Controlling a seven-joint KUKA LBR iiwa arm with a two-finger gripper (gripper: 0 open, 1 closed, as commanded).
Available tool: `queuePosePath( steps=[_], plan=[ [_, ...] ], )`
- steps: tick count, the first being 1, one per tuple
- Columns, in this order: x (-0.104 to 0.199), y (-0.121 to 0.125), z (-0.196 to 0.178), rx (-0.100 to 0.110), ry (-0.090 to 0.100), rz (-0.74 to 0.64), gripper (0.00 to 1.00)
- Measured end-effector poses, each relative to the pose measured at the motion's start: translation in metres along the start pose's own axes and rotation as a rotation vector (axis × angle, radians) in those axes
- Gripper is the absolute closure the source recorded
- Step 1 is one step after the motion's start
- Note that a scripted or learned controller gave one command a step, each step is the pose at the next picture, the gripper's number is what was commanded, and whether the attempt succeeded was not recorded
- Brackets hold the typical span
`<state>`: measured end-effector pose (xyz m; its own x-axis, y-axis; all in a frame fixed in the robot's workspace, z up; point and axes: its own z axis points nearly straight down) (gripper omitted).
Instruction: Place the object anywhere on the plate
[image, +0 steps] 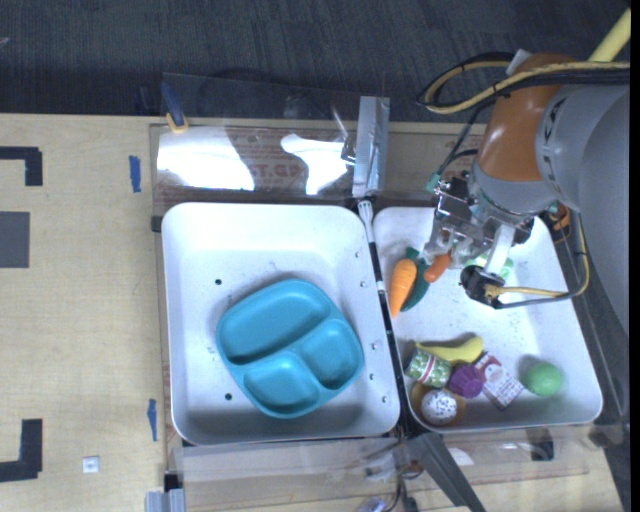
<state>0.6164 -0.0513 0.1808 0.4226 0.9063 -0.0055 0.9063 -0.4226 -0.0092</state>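
Nearest the camera, at the lower edge of the right bin (575, 330), a cluster of small toys lies packed together: a yellow piece (455, 350), a purple piece (466, 380), a speckled egg-shaped item (438, 406), a red-and-white packet (503, 385) and, slightly apart to the right, a green ball (544, 379). The left bin (200, 240) carries the blue plate (289, 346), a three-compartment dish set at a slant near its lower middle; all compartments appear bare, so the task is judged not yet done. The object most likely intended, a toy carrot (402, 283) with green top, rests in the right bin against the dividing wall, just beside the claw (447, 262). The arm (530, 130) reaches in from the right and hangs low over the upper part of that bin, its wrist directly above the carrot's upper end, a posture consistent with an attempted pick. Whether the claw is apart, together or clamped on the carrot cannot be told: the fingers are masked by the wrist body and cabling. An orange fragment near the claw may be part of the carrot or a separate item; this is unresolved. The carrot's position tight to the wall is judged a risk to a clean grasp
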Motion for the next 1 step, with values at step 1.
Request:
queuePosePath(
  steps=[1],
  plan=[
    [0.0771,-0.0715,-0.0111,0.002,0.001,0.022,1.0]
  ],
)
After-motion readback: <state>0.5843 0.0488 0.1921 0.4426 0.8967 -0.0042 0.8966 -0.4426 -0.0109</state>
